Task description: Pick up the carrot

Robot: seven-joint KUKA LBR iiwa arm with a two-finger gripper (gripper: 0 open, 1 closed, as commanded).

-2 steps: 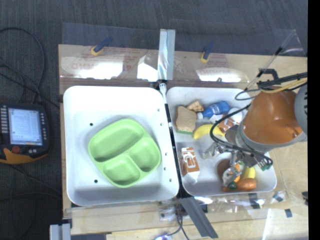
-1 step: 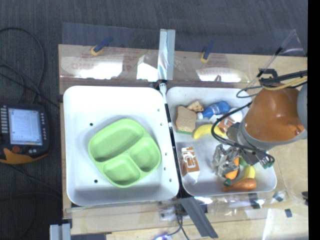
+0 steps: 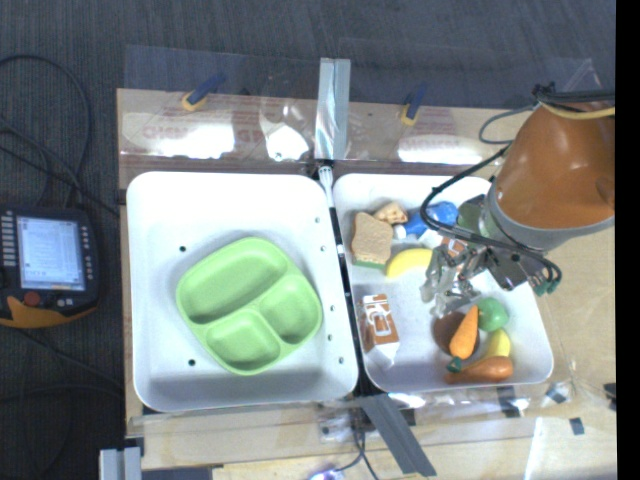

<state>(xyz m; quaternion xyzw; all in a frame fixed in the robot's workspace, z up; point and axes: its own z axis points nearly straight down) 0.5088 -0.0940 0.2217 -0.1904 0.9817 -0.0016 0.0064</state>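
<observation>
Tool (image 3: pixel 452 286) fingers hang just above and to the left of the carrot (image 3: pixel 463 332), and from this slanted view I cannot tell whether they stand wide or narrow, nor whether they touch anything; nothing shows between them. Carrot lies in the right bin (image 3: pixel 400 370), toward its lower right corner, tilted with its thick orange end low and its narrow end pointing up toward the tool. It is crowded: a dark brown rounded item (image 3: pixel 444 332) sits against its left side, a green round piece (image 3: pixel 492 314) touches it at upper right, a yellow piece (image 3: pixel 497 344) lies just to its right, and a long orange-brown piece (image 3: pixel 484 369) lies below it along the bin's near wall. That crowding is the main risk, in my judgement: a descent slightly off could pinch the brown item or the green piece instead, or wedge a finger on a neighbour and shove the carrot aside. Its tapered, tilted shape could also slip out of a closing grip. Farther off, a lemon-like yellow fruit (image 3: pixel 409 261), a slice of bread (image 3: pixel 372 238) and a small brown carton (image 3: pixel 378 322) lie clear of the path. Left bin (image 3: pixel 160 218) holds a green divided plate (image 3: pixel 250 303), well apart on the desk (image 3: pixel 140 133).
</observation>
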